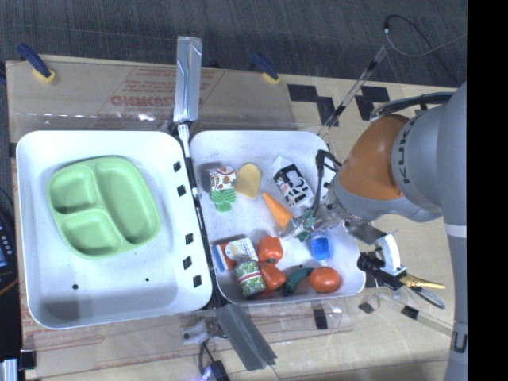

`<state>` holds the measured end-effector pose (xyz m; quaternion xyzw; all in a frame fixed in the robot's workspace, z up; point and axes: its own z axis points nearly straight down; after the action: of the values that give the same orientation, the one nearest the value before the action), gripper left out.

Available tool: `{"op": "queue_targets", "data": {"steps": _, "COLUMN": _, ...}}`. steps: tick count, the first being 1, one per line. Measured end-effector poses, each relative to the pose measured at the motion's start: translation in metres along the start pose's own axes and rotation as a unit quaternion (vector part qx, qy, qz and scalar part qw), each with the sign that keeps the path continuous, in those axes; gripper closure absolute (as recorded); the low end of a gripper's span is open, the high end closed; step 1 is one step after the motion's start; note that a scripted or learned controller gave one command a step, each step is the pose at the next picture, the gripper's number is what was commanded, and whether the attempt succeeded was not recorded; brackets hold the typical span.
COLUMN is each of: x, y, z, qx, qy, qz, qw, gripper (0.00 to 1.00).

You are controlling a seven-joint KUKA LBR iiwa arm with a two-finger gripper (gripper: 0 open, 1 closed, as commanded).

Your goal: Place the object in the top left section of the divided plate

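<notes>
gripper low in the right bin

we saw the gripper (311, 227) at centre-right, down among toys beside the carrot (277, 209) and blue object (320, 248); we couldn't tell its jaw state. the green divided plate (103, 205) sat in the left bin (48, 308).

Dark ribbed floor (119, 10) beyond the bench, brown bench top (238, 86) with blue clamps (36, 62), even light

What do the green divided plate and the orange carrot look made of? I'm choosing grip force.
Divided plate: probably moulded plastic, matte pale green, with soft rounded ridges. Carrot: likely toy plastic or rubber, uniform orange, smooth cone; too small to be sure.
</notes>
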<state>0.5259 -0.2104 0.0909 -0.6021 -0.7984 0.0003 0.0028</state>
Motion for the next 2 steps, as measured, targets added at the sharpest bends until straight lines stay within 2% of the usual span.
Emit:
{"op": "queue_targets", "data": {"steps": 1, "x": 0.045, "y": 0.024, "z": -0.08, "qx": -0.002, "qy": -0.002, "qz": -0.042, "qw": 0.9991, "gripper": 1.0}}
{"op": "queue_targets", "data": {"steps": 2, "x": 0.036, "y": 0.053, "z": 0.0, "qx": -0.001, "qy": -0.001, "qz": 0.199, "qw": 0.9799, "gripper": 1.0}}
